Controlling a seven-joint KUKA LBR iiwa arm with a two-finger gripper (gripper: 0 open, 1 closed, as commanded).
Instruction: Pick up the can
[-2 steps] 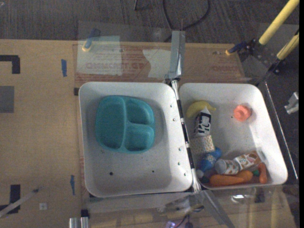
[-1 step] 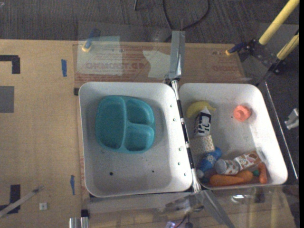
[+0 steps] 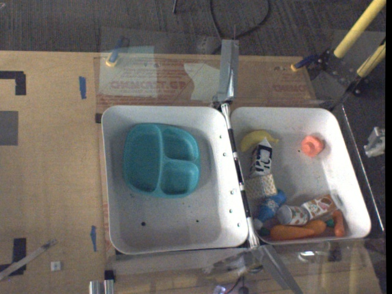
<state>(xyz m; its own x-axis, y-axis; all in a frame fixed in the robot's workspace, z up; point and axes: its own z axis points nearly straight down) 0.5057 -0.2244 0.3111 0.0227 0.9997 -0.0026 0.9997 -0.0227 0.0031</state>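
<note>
can (image 3: 304,211) label too blurred to read, carrot (image 3: 297,230) partly tucked under it, blue toy (image 3: 269,206) shape unclear

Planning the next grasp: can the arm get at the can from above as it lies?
Probably yes from above: the can lies on its side, uncovered, in the right bin. But a carrot touches it below and a blue toy crowds its left end, so finger room is tight.

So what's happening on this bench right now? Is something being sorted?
Nothing is being handled at this moment. Two white bins sit side by side. The left bin holds a teal divided plate. The right bin holds a jumble of toys: the can lying on its side near the front, a carrot just below it, a banana, a small carton and a pink cup. The can is not yet picked up.
</note>
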